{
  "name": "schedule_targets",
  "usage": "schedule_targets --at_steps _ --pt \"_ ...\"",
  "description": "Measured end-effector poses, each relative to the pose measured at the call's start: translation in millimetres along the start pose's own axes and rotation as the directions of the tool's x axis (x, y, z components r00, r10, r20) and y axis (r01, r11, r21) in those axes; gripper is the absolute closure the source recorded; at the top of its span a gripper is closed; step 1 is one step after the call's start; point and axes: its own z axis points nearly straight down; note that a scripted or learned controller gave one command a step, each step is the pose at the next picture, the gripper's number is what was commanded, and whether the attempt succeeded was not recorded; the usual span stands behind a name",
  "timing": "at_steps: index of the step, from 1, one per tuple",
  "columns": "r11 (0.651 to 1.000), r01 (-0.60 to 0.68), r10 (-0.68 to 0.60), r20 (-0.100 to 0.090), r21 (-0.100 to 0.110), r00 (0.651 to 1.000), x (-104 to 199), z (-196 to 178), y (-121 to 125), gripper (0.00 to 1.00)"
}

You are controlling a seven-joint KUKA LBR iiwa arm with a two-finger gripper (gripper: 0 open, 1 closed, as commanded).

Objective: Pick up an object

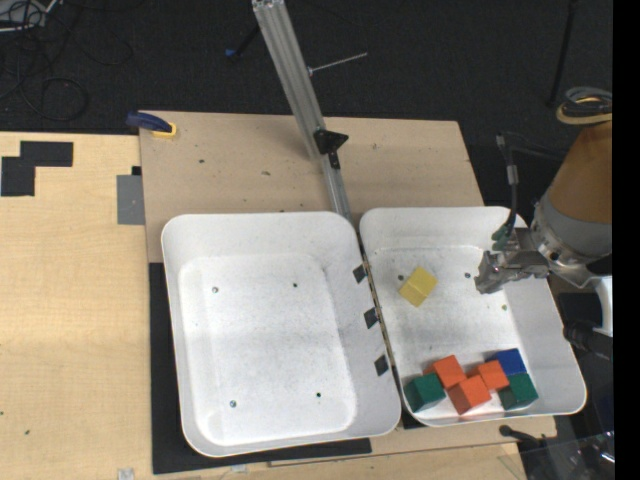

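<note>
1. Yellow block (418, 286) lies tilted near the middle of the right bin (455, 230), alone; orange, green and blue blocks (474, 380) cluster at that bin's near edge.
2. Gripper (492, 271) hangs over the right bin's right side, apart from the yellow block; its grip state cannot be told.
3. Left bin (262, 328) sits alongside.

Light wooden surface (240, 163), reaching back to a dark floor. Two shallow white bins side by side on top: left bin (175, 268), right bin (440, 226), edges touching along the middle over a black mat (157, 368). Near the back left corner, a small blue and yellow clamp (152, 123). Slanting up from behind the bins, a grey metal rail (295, 78).
</note>
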Motion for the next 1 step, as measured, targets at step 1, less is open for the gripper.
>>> schedule_targets --at_steps 1 --pt "1.0 0.001 -0.001 -0.001 0.003 1.0 -1.3 -19.0 0.4 1.0"
